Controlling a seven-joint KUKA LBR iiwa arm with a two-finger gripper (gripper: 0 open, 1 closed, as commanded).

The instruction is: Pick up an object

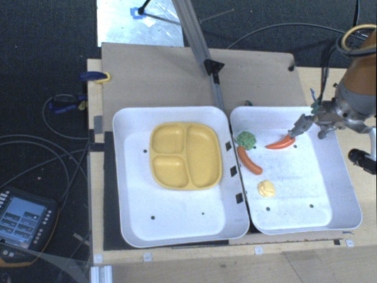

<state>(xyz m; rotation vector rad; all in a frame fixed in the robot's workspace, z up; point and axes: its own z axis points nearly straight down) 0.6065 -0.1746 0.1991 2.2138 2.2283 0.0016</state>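
The red chili pepper (280, 142) is lying in the right bin (330, 217), toward its far side, its right end touching the tip of my tool (299, 128). I am reaching in from the right with my tool angled down toward that end of the pepper; whether it is apart or clamped I cannot tell. Left of the pepper, a broccoli floret (246, 139) is sitting by the bin's left wall, with an orange sausage (249, 160) slanting just below it and a pale yellow piece (266, 188) lying nearer the front. A yellow divided plate (185, 155) is resting in the left bin (177, 223). Both bins are sitting on the table (153, 69).
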